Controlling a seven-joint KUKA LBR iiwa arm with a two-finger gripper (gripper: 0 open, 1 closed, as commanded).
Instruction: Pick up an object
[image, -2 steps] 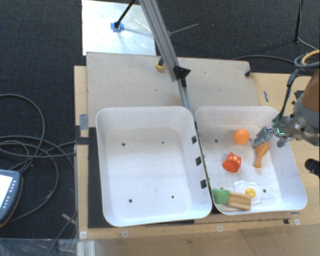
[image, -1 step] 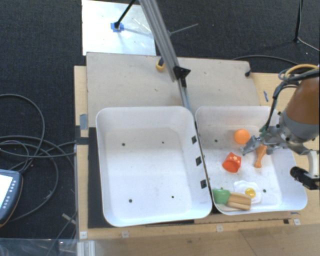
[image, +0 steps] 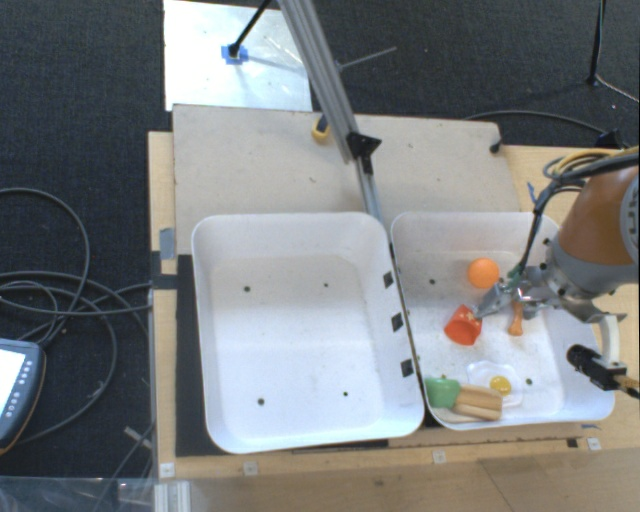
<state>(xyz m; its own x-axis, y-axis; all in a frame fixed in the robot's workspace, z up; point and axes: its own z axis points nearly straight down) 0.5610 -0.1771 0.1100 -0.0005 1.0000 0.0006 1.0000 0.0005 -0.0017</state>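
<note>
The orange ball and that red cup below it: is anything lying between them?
No. In the camera view, bare white bin floor separates the orange ball from the red cup.

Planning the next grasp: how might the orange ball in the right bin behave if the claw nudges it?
The orange ball looks round and smooth, so it would probably roll. It sits on the right bin floor, free of neighbours, so it might travel to a wall.
</note>
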